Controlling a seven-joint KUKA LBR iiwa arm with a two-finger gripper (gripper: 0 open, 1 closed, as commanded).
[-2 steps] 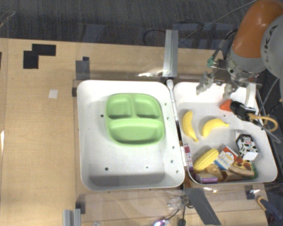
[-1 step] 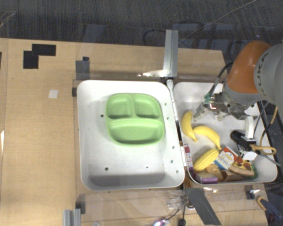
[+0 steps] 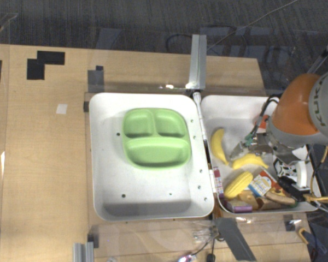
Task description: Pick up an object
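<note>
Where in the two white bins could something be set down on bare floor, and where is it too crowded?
Left bin: bare floor rings the green divided plate, widest along the near wall and left wall. Right bin: bare at the far end, beyond the banana. Its near end is crowded: a second banana, corn cob, packets, and the arm over them.

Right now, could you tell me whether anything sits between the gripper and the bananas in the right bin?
Nothing visible does. The gripper hangs directly beside the two bananas, near the corn cob.
</note>
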